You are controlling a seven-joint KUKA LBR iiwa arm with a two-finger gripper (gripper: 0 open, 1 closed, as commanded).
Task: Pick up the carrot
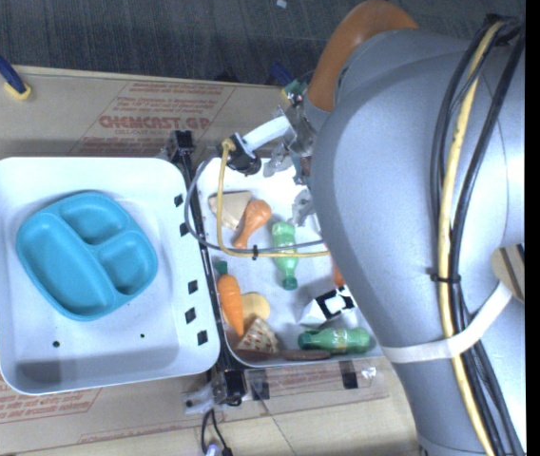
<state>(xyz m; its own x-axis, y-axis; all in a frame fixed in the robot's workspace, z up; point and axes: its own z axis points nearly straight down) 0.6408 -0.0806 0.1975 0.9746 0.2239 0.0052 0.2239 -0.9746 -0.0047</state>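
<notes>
The carrot (230, 304) is a short orange piece lying along the left wall of the right bin (211, 255), towards its front. My gripper (297, 180) hangs over the back of that bin, below the orange band of the wrist, well behind the carrot and apart from it. The grey arm covers the right half of the bin and most of the gripper. Nothing shows between the carrot and the bin wall.
A tan-and-orange drumstick (252, 220) and a pale slice (231, 203) lie behind the carrot. A light green bottle (285, 257), a dark green bottle (335, 339) and a cheese wedge (261, 335) are nearby. A yellow cable (279, 251) crosses the bin. A blue divided plate (85, 252) sits in the left bin (23, 359).
</notes>
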